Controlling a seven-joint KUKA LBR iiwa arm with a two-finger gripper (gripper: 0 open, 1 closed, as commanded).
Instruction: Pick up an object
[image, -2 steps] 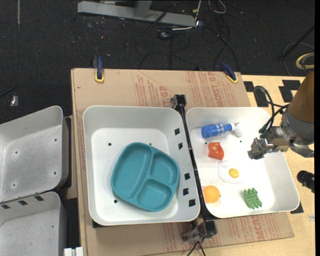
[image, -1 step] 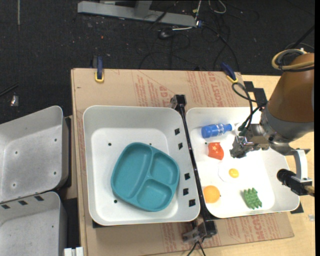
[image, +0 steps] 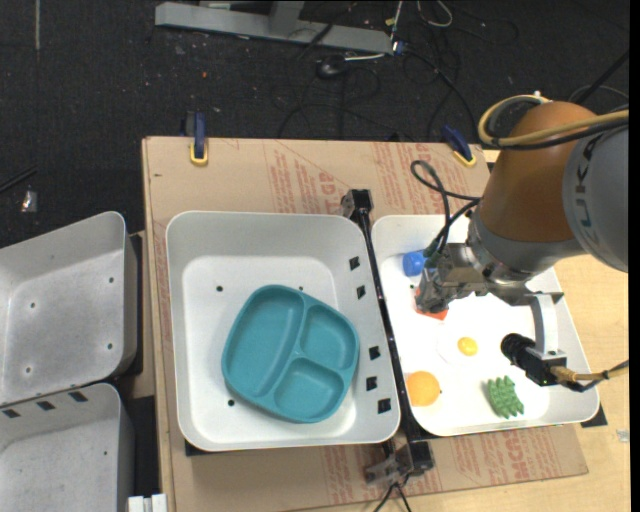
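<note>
Red thing (image: 434, 312): right bin (image: 570, 400), middle, under the gripper (image: 432, 298), low to grab it.
Jaws: cannot tell if open.

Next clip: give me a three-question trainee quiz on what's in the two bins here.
1. True or false: the teal tray lies in the left bin.
2. Which lies nearest the right bin's front edge? A) blue piece B) green toy C) small yellow piece
3. Fill in: the hand is low over a ___ item.

Key: 1 true; 2 B; 3 red.
</note>
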